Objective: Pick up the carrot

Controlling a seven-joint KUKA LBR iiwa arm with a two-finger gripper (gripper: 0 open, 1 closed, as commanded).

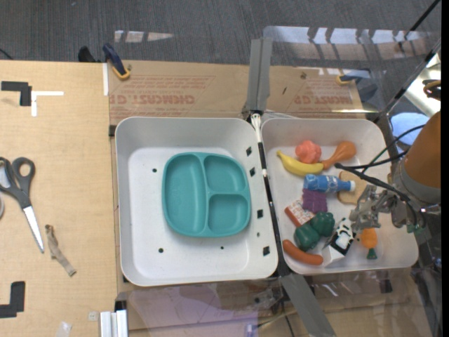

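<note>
- Camera view, looking down at a slant: two shallow white bins are seen side by side on the bench, the left bin point(133, 188) and the right bin point(284, 128).
- A teal divided plate point(207, 194), with three compartments, is seen lying flat in the left bin.
- The carrot point(368, 241), small and orange with a green top, is seen near the right bin's front right corner.
- The gripper point(366, 215) is seen low over the right bin, just behind the carrot; whether it touches the carrot cannot be told.
- Whether the claw is wide or narrow cannot be told; nothing is seen held in it.
- A black and white toy point(342, 239) is found just to the left of the carrot.
- A dark green toy point(313, 230) is seen beside it, and a red-orange sausage point(303, 253) lies along the front wall.
- Further back, a banana point(298, 164), a pink toy point(308, 151), an orange drumstick shape point(339, 152) and a blue bottle point(327, 183) are seen grouped together.
- A purple block point(315, 201) is seen just in front of the bottle.
- Scissors point(22, 195) are seen on the bench, well apart from the bins, at the left.
</note>
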